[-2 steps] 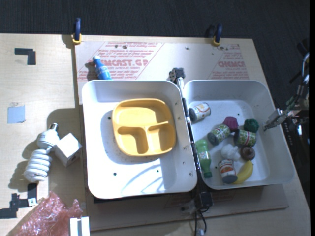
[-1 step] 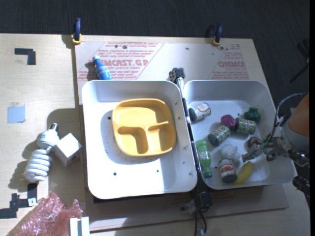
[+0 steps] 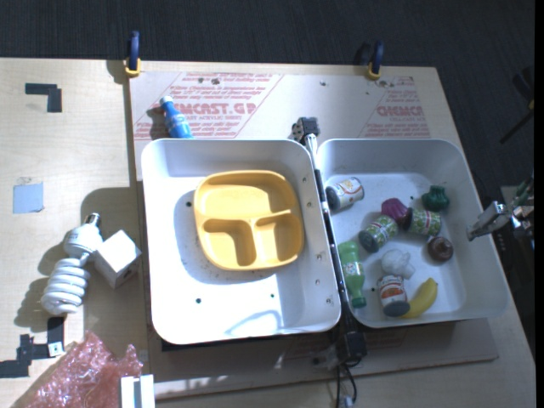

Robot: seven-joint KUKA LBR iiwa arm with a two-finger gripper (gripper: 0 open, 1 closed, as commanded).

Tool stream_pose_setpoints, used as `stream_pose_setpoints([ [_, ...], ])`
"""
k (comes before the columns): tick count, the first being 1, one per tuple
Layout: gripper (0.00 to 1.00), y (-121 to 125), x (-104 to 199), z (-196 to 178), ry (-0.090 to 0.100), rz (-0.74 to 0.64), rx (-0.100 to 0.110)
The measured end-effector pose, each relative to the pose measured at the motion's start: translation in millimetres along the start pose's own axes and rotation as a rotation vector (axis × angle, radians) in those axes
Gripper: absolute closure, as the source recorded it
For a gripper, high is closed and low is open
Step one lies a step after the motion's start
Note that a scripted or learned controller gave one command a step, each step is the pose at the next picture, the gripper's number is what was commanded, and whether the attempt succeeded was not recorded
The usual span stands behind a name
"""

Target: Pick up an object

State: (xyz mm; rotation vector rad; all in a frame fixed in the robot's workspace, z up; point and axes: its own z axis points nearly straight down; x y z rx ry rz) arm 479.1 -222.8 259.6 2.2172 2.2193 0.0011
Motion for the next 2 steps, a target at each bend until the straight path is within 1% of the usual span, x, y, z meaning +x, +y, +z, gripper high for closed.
stream_pose_setpoints([
  [1,0.00,-2,16,151,0.003,0.003,0.004],
  [2,0.00,62,49,95,0.001,0.000,0.002],
])
